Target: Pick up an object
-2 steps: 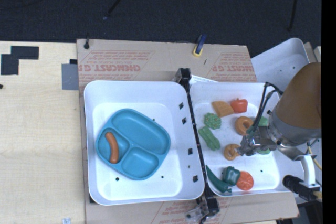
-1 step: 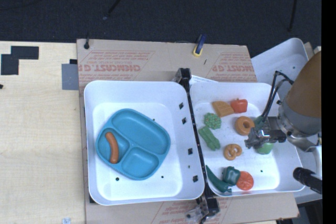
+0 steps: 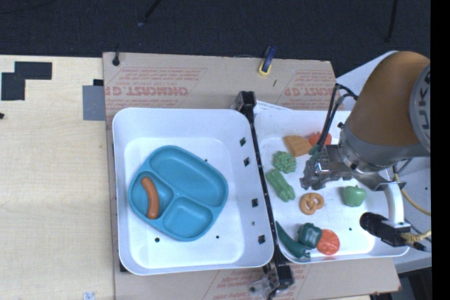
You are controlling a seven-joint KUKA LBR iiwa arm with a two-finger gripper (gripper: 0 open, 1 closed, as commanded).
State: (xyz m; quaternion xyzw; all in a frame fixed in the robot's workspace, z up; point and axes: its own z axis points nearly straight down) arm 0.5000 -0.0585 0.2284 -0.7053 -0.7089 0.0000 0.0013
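With the left bin (image 3: 133, 249) holding a blue divided tray (image 3: 179, 192) containing a hot dog (image 3: 150, 197), the gripper (image 3: 314, 175) hangs over the right bin (image 3: 365, 242), a pretzel (image 3: 311, 203) at its 6 o'clock and broccoli (image 3: 284, 162) at its 10 o'clock.

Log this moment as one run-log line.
arm: over right bin | pincer: above pretzel, beside broccoli | left bin: blue tray holds sausage

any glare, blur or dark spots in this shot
Camera view: even soft light, no strong glare on the left bin; slightly soft focus overall; the gripper looks dark and smeared against the right bin; the floor behind the bench is underexposed.
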